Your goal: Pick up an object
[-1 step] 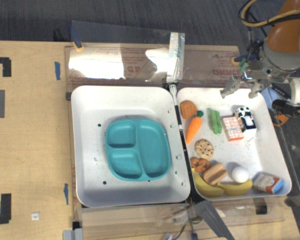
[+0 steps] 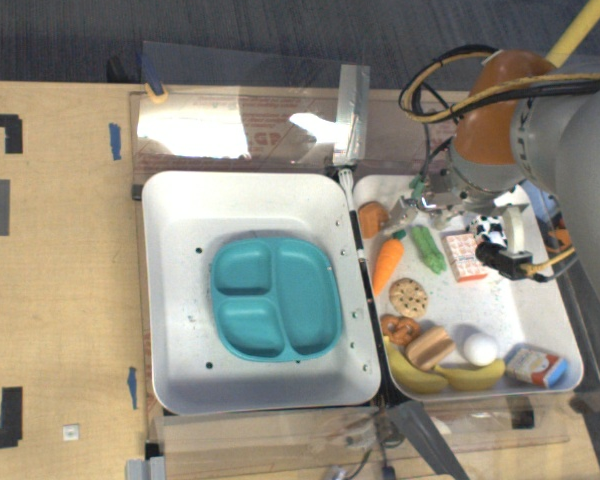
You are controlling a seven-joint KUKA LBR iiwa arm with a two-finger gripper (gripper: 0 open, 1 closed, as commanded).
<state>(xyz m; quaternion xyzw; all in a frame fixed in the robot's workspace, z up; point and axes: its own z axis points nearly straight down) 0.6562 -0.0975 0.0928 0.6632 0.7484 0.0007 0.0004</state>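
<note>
My gripper hangs low over the far left part of the right bin, under the orange wrist band. Just below it lie a green vegetable and an orange carrot. A small brown bread piece lies to its left by the bin wall. A red-and-white box sits to its lower right, next to a black-and-white spotted item. I see nothing held in the gripper.
Nearer the front of the right bin are a cookie, a pretzel, a hot dog, an egg, a banana and a small carton. The left bin holds a teal divided plate.
</note>
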